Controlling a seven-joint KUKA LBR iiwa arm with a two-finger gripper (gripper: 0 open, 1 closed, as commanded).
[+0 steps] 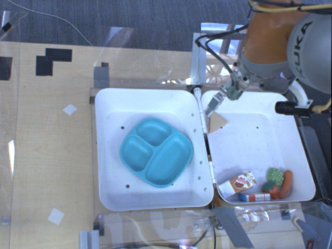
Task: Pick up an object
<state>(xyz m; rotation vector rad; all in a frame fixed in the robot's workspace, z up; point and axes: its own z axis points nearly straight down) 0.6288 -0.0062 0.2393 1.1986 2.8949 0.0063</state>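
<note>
Toys untouched at right bin near edge, end effector raised at far edge, grip state unreadable, pick not started.

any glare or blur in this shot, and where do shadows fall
In the camera view, glare streaks the clear panel along the bench's near edge; the pincer looks slightly soft; the blue plate casts a faint shadow on the left bin.

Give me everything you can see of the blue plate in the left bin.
The blue plate is a rounded-square divided dish, apparently plastic, with three compartments: two small, one large. It lies flat, right side up, turned diagonally, near the middle of the left bin, resting on its floor. Nothing sits in it or touches it otherwise.
</note>
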